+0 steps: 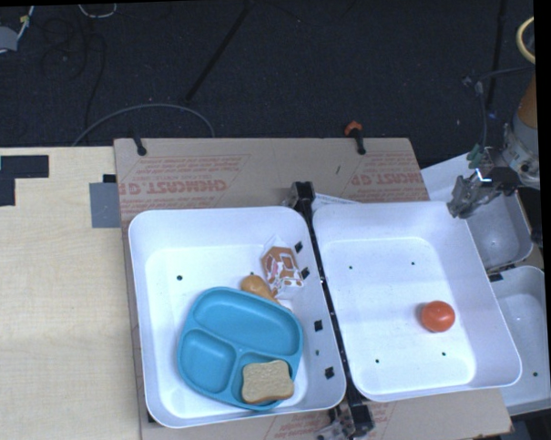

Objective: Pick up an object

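Even overhead light, soft focus, faint shadows

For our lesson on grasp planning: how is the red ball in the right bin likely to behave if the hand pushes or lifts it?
The red ball looks round and smooth, so it would probably roll at a nudge. It sits alone on the right bin's flat floor, with nothing to stop it before the walls. Its curved surface may slip out of a pinch unless gripped across the middle.

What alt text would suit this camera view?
Two white bins sit side by side: the left bin holds a blue divided plate with a bread slice, the right bin a red ball. The gripper hovers beyond the right bin's far right corner.
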`<action>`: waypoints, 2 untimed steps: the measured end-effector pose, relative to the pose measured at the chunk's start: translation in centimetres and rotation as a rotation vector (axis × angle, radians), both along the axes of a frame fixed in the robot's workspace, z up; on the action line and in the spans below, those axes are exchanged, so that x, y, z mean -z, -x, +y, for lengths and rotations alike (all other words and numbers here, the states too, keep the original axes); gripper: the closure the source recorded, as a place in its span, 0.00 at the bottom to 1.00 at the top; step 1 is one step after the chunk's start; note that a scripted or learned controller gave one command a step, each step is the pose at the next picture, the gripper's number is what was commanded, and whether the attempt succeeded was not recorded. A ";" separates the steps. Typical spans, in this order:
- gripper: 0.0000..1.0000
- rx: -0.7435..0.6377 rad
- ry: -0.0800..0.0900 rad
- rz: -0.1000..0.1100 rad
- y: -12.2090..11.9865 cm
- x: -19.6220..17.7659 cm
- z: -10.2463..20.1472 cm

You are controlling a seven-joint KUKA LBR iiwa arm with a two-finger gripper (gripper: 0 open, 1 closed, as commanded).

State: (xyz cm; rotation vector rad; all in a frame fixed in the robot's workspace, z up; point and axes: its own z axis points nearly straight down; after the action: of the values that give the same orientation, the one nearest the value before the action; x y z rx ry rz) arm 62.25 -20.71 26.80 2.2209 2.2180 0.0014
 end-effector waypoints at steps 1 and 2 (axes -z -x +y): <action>1.00 -0.004 -0.003 0.007 2.2 0.6 4.3; 1.00 -0.004 -0.003 0.007 4.0 0.6 8.6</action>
State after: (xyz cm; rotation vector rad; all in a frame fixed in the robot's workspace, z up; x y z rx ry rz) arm 58.29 -12.10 26.16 2.2214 2.2275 -0.0034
